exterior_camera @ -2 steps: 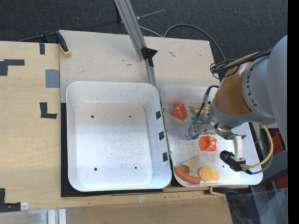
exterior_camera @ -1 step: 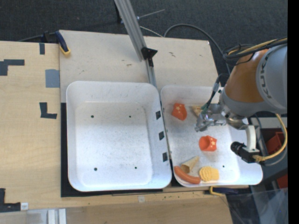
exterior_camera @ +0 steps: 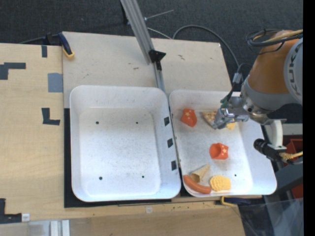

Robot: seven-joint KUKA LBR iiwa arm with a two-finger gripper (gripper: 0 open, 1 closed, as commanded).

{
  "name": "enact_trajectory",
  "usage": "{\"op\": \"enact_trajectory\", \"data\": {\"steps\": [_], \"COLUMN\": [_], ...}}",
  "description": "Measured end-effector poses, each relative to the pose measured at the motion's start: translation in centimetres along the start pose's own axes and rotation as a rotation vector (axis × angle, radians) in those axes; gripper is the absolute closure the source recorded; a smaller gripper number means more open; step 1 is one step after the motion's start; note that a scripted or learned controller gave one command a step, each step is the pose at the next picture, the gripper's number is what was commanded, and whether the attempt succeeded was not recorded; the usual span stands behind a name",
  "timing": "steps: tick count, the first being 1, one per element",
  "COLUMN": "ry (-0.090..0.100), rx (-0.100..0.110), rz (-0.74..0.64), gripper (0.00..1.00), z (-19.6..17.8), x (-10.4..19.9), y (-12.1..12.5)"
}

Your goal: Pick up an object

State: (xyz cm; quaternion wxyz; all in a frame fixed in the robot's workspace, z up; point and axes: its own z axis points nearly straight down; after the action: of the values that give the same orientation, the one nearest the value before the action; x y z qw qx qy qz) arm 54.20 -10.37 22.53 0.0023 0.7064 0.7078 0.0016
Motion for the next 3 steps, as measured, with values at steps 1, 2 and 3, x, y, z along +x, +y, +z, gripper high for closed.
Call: {"op": "enact_trajectory", "data": {"steps": [1, 2, 3], "ry": [0.0, 0.001, 0.002], "rx": [0.002, 0.007, 0.008], "rz": [0.001, -0.003, -0.005], "gripper": [1.0, 1.0, 1.0], "z": [-3.8, -2.8, -1.3], "x": [0.0, 4.2, 9.7], "y": [0.1, 1.3, 2.7]}}
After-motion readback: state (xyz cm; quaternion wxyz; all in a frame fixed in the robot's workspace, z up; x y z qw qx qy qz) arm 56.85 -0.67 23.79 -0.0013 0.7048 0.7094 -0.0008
